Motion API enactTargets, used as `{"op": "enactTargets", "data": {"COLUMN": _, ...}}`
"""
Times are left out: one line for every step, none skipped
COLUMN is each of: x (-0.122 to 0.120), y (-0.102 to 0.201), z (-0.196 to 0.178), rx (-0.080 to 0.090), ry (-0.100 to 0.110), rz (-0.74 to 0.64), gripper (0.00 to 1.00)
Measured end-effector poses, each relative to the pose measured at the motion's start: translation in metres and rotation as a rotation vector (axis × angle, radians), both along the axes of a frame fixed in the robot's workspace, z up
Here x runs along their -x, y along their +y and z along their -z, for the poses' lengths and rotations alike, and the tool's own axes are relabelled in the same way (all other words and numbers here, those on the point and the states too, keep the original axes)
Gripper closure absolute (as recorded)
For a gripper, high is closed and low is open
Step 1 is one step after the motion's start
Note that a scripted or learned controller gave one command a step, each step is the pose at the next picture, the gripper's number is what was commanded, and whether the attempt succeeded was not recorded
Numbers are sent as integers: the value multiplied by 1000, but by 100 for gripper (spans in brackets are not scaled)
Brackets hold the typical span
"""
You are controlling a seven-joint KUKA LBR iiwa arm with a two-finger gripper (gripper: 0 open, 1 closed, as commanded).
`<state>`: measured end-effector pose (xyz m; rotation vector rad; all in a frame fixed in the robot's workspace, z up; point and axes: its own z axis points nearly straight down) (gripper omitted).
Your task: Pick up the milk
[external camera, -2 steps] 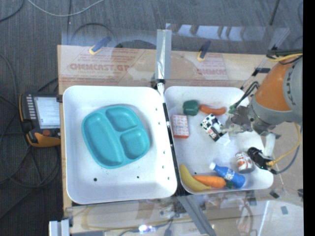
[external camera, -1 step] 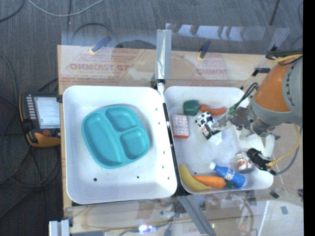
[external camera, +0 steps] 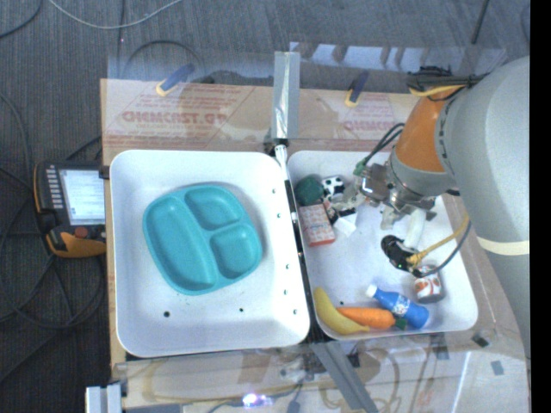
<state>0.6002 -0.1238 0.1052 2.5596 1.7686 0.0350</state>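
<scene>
Lying just left of the claw [external camera: 372, 198], the milk [external camera: 334, 188] rests apart; claw's grip unclear

Faded red lettering runs across the cardboard sheet [external camera: 202, 117] behind the bins' far edges, but the letters are too blurred to read. The small red-and-white box [external camera: 316, 223] in the right bin carries print too fine to read.

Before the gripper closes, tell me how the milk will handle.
The milk looks like a small toy carton, so probably light and stiff. It sits crowded against a red box near the bin's corner, so a push would likely tip or wedge it.
</scene>
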Motion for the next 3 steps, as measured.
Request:
{"op": "enactTargets", "data": {"x": 0, "y": 0, "z": 0, "rx": 0, "ry": 0, "rz": 0, "gripper": 0}}
{"op": "enactTargets", "data": {"x": -4, "y": 4, "z": -16, "rx": -7, "ry": -10, "rz": -4, "gripper": 100}}
{"op": "enactTargets", "data": {"x": -4, "y": 4, "z": -14, "rx": -5, "ry": -11, "rz": -3, "gripper": 0}}
